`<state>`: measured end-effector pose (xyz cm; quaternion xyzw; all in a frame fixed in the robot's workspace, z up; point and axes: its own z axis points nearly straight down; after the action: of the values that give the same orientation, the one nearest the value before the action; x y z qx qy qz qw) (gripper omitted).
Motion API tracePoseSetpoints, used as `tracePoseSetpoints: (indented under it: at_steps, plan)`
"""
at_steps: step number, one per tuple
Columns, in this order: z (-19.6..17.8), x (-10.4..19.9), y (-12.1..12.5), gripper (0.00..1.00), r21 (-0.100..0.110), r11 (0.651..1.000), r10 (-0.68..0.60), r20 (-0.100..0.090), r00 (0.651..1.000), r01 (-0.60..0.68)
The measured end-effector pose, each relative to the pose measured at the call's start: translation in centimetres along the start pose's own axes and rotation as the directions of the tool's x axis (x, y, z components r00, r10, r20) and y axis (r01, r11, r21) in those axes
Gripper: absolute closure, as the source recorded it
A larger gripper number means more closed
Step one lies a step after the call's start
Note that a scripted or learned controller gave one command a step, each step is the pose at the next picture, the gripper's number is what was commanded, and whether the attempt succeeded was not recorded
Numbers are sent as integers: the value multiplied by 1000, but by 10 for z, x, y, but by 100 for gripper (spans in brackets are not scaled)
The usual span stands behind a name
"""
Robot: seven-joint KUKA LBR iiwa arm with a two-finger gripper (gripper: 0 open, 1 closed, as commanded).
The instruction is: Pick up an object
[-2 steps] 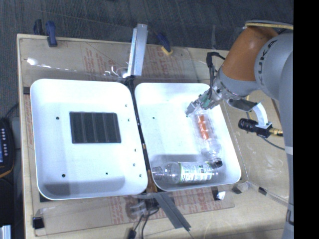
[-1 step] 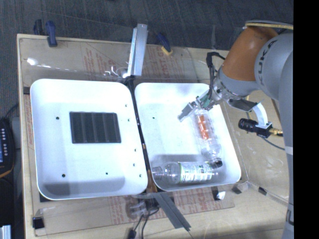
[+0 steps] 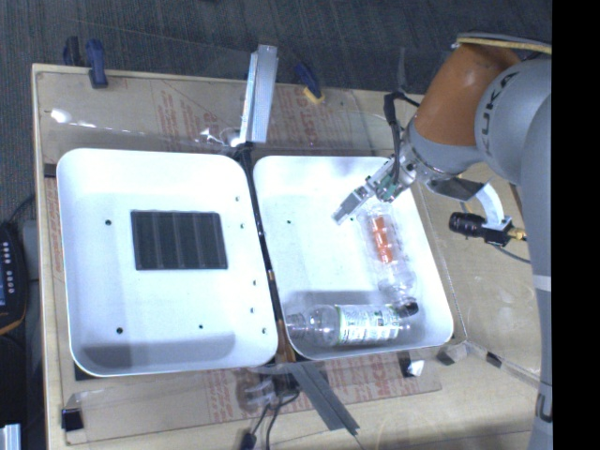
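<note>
Two clear plastic bottles lie in the right bin [image 3: 281,251]. The one with an orange label [image 3: 385,248] lies lengthwise near the right wall, cap end toward the front. The other bottle, with a green and white label [image 3: 352,322], lies across the bin along its front wall. My gripper [image 3: 362,200] hangs over the back half of the right bin, right at the far end of the orange-label bottle. Whether it touches that bottle I cannot tell. A dark ribbed rectangular slab [image 3: 178,240] lies flat in the middle of the left bin [image 3: 84,326].
The two bins meet along a dark divider [image 3: 261,251]. A grey metal bar [image 3: 259,92] stands behind that seam, with blue clamps [image 3: 95,61] on the bench's back edge. The arm [image 3: 478,101] reaches in over the right bin's back right corner.
</note>
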<state>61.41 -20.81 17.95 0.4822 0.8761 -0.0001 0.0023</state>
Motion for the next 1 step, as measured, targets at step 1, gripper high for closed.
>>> tracePoseSetpoints:
  at_steps: [1]
  plan:
    - [0, 0, 0, 0, 0, 1000, 0, 0, 1000, 0]
